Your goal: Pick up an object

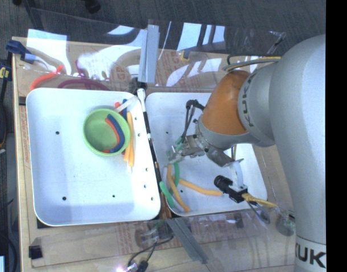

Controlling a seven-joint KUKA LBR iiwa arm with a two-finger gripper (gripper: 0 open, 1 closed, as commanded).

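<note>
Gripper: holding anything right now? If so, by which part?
Cannot tell. The gripper sits low in the right bin, just above the green strip and the yellow strip, but the view shows nothing clearly in its grasp.

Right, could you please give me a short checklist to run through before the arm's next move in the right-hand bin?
1. Gripper is over the right bin: ok.
2. Candidates are close by: a green strip and a yellow strip lie just nearer the camera than the gripper: ok.
3. Gripper already holds something: cannot tell.
4. Strips are spaced well enough for a single clean pick: not ok, they bunch together near the bin's left wall.
5. Green bowl in the left bin is away from the arm: ok.
</note>
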